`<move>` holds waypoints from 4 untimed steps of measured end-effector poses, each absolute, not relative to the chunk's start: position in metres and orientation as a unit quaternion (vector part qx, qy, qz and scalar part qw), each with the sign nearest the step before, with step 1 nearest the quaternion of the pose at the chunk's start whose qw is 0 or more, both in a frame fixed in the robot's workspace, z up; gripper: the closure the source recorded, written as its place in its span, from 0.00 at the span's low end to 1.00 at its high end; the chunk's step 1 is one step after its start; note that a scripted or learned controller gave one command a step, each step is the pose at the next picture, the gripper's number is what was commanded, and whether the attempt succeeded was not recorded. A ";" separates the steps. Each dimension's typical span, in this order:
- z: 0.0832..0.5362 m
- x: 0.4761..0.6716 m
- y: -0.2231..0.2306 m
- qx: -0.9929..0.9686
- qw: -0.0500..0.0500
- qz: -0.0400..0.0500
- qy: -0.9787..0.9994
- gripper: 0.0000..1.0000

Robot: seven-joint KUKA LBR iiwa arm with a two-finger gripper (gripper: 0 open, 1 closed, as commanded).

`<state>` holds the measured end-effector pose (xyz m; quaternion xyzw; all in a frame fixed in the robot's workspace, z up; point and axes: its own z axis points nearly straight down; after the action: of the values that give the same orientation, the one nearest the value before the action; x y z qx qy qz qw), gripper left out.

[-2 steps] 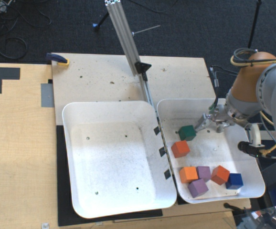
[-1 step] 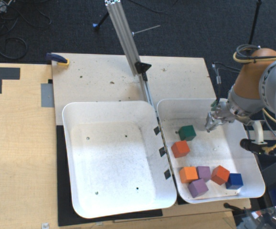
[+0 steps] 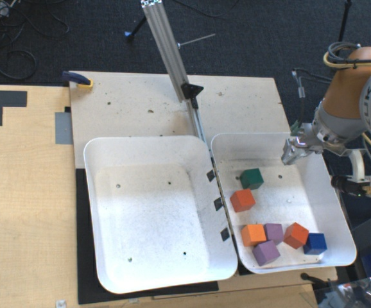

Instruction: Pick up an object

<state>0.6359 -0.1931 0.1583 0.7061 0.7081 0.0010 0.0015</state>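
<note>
Hovering gripper (image 3: 293, 154), jaw state we cannot tell; green block (image 3: 251, 178) nearest below-left, red block (image 3: 242, 200) beyond, right bin (image 3: 339, 210), grey carpet (image 3: 250, 31) behind.

Floor: dark carpet (image 3: 250, 18), black cables (image 3: 12, 18) at upper left
Desk: pale wood (image 3: 25, 197), speckled board (image 3: 134, 104)
Pole: slanted aluminium rail (image 3: 166, 43), top centre

My arm (image 3: 349, 101) is grey, with a broad orange band above the wrist that looks rounded and smooth. A loop of pale cable (image 3: 339, 51) sits on top of the band. Below it my wrist narrows to a grey metal tool (image 3: 292, 151), small and silvery, with a thin green wire beside it.
</note>
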 end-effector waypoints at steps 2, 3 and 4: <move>0.240 0.642 -0.189 0.706 0.001 0.001 0.708 1.00; 0.248 0.645 -0.139 0.705 -0.001 0.000 0.709 1.00; 0.243 0.658 -0.090 0.706 -0.001 0.000 0.708 1.00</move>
<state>0.6579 -0.0904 0.2432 0.7058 0.7084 0.0004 -0.0011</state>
